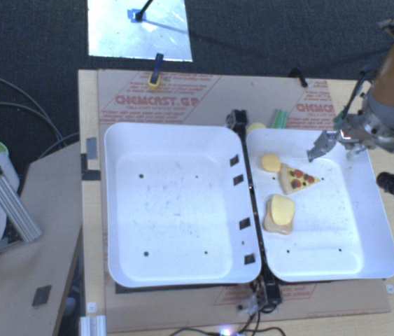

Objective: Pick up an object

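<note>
Three toy foods lie in the left half of the right bin (364,257): a pizza slice (298,179), a small round yellow piece (271,162) just left of it, and a cream and yellow chunk (280,213) below them. My gripper (336,148) hangs over the bin's far edge, up and to the right of the pizza slice. Its fingers are spread open with nothing between them. The left fingertip (320,149) points down toward the pizza slice but stays clear of it.
The left bin (176,257) lies beside the right one, with black clips (242,201) along the shared edge. Behind the bins on the cardboard rest a small yellow ball (255,127), a green stick (279,118) and a blue and yellow tool (156,72). A shiny metal sheet (139,19) lies further back.
</note>
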Motion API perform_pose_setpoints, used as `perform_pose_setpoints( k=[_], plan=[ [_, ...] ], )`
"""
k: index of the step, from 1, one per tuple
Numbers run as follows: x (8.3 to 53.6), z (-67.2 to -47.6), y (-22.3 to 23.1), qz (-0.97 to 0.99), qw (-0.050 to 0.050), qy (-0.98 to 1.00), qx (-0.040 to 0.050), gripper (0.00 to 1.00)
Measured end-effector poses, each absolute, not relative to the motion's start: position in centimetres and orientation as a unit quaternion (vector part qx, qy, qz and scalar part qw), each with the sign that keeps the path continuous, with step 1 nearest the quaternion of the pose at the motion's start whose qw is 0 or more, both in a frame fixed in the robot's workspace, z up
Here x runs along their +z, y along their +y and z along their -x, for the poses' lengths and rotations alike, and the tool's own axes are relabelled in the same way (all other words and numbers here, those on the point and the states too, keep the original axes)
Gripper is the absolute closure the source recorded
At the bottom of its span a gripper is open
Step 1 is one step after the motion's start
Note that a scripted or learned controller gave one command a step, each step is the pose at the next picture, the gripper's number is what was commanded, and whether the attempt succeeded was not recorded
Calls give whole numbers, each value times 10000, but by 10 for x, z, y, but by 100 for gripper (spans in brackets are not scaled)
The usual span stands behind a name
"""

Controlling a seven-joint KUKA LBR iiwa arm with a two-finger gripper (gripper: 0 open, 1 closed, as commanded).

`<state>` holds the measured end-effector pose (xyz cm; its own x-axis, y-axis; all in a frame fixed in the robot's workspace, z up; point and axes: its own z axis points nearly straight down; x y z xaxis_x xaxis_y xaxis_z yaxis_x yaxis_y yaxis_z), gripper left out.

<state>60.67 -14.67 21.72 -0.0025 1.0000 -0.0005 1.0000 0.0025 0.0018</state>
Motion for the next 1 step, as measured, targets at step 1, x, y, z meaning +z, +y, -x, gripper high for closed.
perform_pose_setpoints(
  k=[1],
  plan=[
    [80,-625,-128,-7045,37,7097,18,0]
  ],
)
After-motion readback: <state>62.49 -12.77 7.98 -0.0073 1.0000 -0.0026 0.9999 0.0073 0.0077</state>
